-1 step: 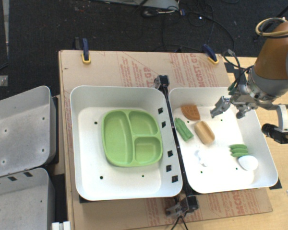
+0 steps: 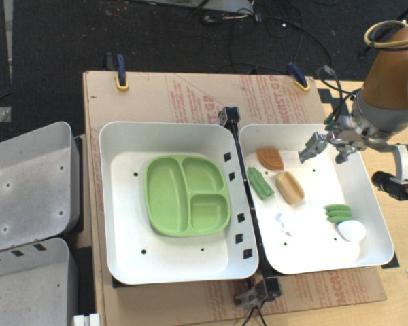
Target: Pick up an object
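The right bin (image 2: 370, 202) holds several toy foods: a brown wedge (image 2: 270, 159), a tan bread roll (image 2: 290, 187), a green pod (image 2: 261, 183), a green pea pod piece (image 2: 337, 212) and a white egg (image 2: 351, 231). My gripper (image 2: 328, 147) hovers over the bin's far right part, fingers spread apart with nothing between them. It stands right of the brown wedge and above the roll in the view, apart from both.
The left bin (image 2: 122, 182) holds a green divided plate (image 2: 188, 195). A black divider with clamps (image 2: 239, 175) runs between the bins. Loose white trays (image 2: 27, 182) lie off the bench at the left. The arm's orange band (image 2: 389, 66) rises at the right.
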